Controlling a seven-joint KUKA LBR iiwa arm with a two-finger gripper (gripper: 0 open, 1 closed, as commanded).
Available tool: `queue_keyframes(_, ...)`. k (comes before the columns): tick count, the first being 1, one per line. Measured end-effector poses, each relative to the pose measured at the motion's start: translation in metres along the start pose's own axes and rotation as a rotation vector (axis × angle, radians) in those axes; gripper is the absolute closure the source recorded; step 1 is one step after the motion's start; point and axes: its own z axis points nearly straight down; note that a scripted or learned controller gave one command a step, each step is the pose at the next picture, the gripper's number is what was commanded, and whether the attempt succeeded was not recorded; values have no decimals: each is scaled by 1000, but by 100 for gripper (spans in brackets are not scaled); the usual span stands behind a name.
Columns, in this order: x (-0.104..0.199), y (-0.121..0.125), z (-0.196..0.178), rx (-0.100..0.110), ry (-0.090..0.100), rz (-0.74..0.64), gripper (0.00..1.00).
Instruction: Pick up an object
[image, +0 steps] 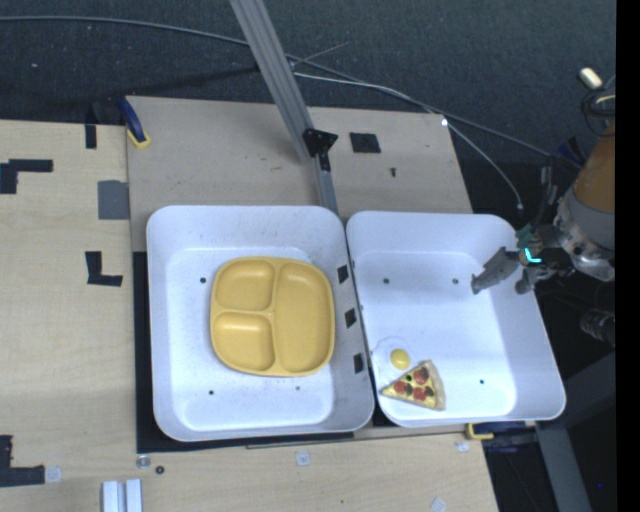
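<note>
A toy pizza slice (416, 386) lies near the front left corner of the right bin (500, 330). Just behind it sits a small yellow round piece (399, 358). A yellow divided plate (272, 316) lies flat in the middle of the left bin (180, 330). My gripper (506, 275) hangs over the right bin's right rim, well behind and to the right of the pizza slice. Its fingers are spread open with nothing between them.
A grey metal pole (285, 90) slants down from the top to the gap between the two bins. Cables run across the dark floor at the back. The wooden bench top (60, 300) extends to the left with black tape marks.
</note>
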Motion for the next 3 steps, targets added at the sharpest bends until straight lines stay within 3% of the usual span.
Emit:
queue_keyframes(1, 0, 1, -1, -3, -1, 0, 0)
queue_keyframes(3, 11, 7, 104, 3, 1, -1, 0)
